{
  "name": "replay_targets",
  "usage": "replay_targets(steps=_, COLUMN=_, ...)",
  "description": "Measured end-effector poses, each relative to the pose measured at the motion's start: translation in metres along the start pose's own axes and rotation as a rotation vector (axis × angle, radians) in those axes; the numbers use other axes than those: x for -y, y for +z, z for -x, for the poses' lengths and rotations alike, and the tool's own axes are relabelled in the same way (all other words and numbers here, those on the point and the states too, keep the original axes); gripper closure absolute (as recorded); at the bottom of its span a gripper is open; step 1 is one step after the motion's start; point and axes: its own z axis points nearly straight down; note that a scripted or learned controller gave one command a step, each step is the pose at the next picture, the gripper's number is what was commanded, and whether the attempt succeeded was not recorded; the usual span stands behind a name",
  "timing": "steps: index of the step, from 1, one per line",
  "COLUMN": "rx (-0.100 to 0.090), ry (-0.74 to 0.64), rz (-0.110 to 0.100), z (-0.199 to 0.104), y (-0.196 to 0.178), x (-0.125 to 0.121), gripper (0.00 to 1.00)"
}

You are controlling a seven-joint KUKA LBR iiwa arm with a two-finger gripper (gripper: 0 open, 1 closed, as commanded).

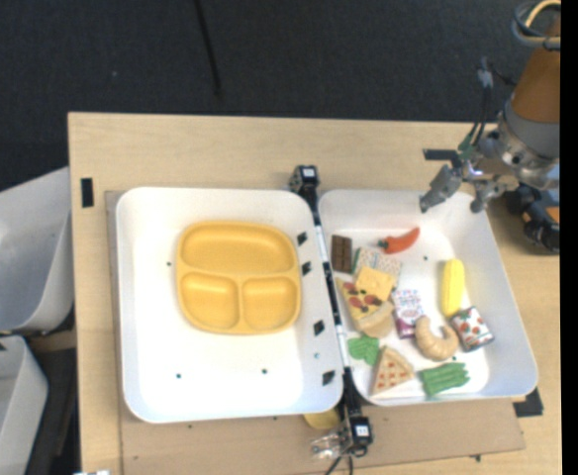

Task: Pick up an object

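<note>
The right white bin [502, 295] holds several toy foods. Among them are a red chili pepper [400, 237], a brown chocolate bar [342, 253], a yellow cheese wedge [374, 283], a yellow banana [452, 285], a croissant [435, 338], a small can [474, 329], a pizza slice [393, 371] and green beans [443, 378]. My gripper [456, 196] hangs over the bin's far right corner, above and to the right of the chili pepper. Its fingers are spread open with nothing between them.
The left white bin [150, 364] carries a yellow three-compartment tray [240, 275]. A pink carton [408, 311] and a green leaf [363, 348] also lie among the foods. Black clips [303, 177] join the bins along the middle seam. Bare wooden bench [220, 146] surrounds both bins.
</note>
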Motion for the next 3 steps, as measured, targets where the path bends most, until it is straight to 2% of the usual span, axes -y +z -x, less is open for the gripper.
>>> replay_targets(steps=1, rx=-0.003, ry=-0.007, rz=-0.01, z=-0.07, y=0.104, x=-0.001, gripper=0.0)
replay_targets(steps=2, rx=0.003, ry=0.0, rz=0.008, z=-0.072, y=0.085, x=0.005, gripper=0.0)
replay_targets(steps=3, rx=0.003, ry=0.001, rz=0.006, z=-0.083, y=0.079, x=0.014, gripper=0.0)
